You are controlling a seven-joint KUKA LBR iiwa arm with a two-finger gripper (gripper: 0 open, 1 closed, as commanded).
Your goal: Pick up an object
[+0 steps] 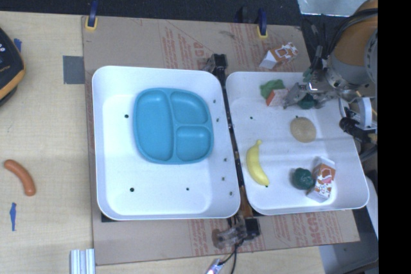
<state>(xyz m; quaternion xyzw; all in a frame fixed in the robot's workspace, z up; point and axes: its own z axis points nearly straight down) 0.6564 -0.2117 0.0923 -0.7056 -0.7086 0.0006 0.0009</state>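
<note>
Left bin (109, 138): a blue divided plate (172, 124) is seen lying flat in its middle.
Right bin (282, 199): set just beside the left bin; the loose objects are carried here.
Banana (257, 164): placed at the left side of the right bin, lengthwise from far to near.
Beige round object (303, 129): located near the bin's middle, towards the far side.
Dark green object (300, 178): found in the near right corner, touching a small carton (323, 180).
Green item (272, 87): seen at the far left of the right bin, with a red-and-white piece beside it.
Pincer (307, 94): positioned low over the far part of the right bin, by a dark green object; whether it is released or clenched cannot be told.
Counter (45, 138): a sausage (20, 176) is seen at the left, well apart from the bins; a second small carton (280, 55) lies beyond the right bin.
</note>
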